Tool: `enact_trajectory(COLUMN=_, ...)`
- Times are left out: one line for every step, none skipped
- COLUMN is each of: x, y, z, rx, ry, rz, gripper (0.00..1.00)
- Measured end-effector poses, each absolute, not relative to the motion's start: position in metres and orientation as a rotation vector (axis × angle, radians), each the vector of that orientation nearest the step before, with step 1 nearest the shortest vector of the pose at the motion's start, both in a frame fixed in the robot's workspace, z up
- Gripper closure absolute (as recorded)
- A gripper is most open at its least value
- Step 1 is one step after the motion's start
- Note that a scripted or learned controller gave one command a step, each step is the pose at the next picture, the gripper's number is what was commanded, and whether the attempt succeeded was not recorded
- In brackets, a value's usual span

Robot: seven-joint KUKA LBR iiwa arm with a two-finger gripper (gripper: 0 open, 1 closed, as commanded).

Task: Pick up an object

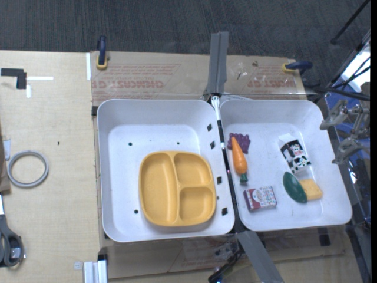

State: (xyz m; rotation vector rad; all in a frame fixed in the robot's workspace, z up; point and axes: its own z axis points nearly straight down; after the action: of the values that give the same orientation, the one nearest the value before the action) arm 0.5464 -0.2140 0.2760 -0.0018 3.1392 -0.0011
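I cannot tell if the gripper is open or shut. The toys lie in the bin [330, 217] on the side the arm comes in from. The carrot [238, 158] is at the far side of that bin from the arm, touching the purple grapes [241, 141]. It looks like light, hard, smooth plastic, so it may slip. I think the best hold is across its thin orange middle. The milk box [294, 154] is closer to the arm. The yellow plate [177, 187] is in the farther bin [112, 158].
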Motion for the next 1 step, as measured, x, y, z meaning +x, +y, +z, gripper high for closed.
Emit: enact_trajectory(x=0.5326, y=-0.2222, z=0.1164, rx=0.371, ry=3.095, rz=-0.009, gripper=0.00)
